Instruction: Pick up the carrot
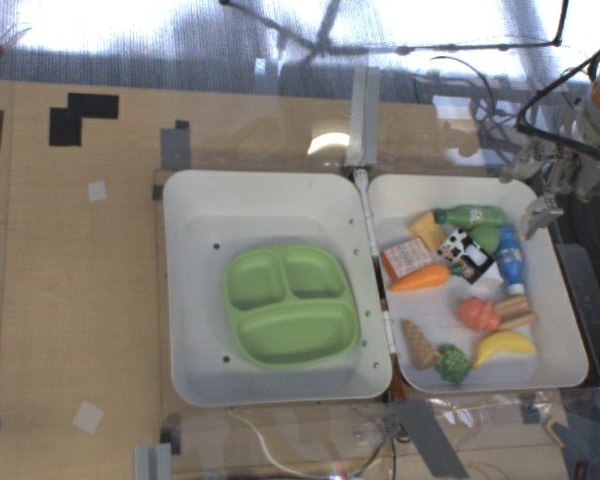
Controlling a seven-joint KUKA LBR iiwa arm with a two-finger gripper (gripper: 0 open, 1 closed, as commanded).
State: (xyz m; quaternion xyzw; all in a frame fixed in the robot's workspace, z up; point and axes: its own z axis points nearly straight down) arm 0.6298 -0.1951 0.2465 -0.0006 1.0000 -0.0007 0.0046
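The orange carrot lies flat in the right bin, left of its middle, with its tip pointing left toward the divider. A red and white box touches it from above. My gripper hangs over the bin's upper right rim, well to the right of the carrot and apart from it, with nothing seen in it.
Around the carrot lie a black and white cube, a blue bottle, a green bottle, a yellow wedge, a red toy, a banana, a cone and broccoli. The left bin holds a green divided plate.
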